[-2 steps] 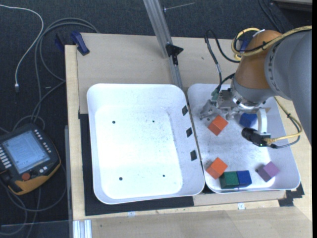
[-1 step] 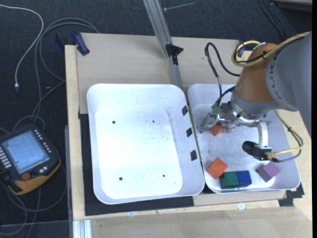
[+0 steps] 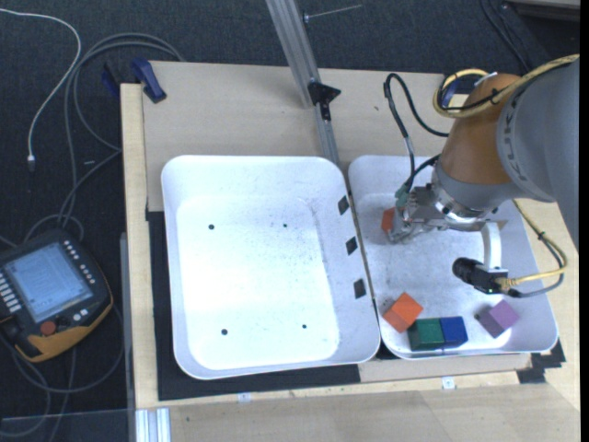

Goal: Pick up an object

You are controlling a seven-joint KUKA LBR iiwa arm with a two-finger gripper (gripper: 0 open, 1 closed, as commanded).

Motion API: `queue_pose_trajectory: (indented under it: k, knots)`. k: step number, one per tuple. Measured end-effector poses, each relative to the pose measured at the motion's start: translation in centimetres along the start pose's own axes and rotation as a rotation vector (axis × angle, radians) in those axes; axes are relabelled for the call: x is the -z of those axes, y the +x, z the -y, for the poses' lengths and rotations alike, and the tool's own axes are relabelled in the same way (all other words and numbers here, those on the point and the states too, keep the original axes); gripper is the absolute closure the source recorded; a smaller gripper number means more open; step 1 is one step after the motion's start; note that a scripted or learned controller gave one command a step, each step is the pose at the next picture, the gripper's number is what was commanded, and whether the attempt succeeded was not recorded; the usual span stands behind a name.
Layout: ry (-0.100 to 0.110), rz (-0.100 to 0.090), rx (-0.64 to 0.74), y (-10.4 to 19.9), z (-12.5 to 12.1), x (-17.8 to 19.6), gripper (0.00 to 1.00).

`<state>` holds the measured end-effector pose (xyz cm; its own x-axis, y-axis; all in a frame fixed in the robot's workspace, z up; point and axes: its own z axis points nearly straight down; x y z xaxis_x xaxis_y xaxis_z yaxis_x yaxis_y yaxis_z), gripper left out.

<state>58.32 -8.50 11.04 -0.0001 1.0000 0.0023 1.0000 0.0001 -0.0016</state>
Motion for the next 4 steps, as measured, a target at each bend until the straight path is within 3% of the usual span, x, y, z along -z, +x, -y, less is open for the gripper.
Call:
queue_pose_trajectory:
  k: [1,2,3,4]
  knots:
    - [0.001,0.000,0.000,0.0,0.0,-0.1,0.00]
    - [-0.005,0.003,0.002,-0.5,-4.8,-1.1,0.00]
    - [0.002,0.001,-0.001,0.1,-2.3,-1.1,0.00]
    - [-0.001,0.001,0.001,0.2,-2.4,0.0,1.00]
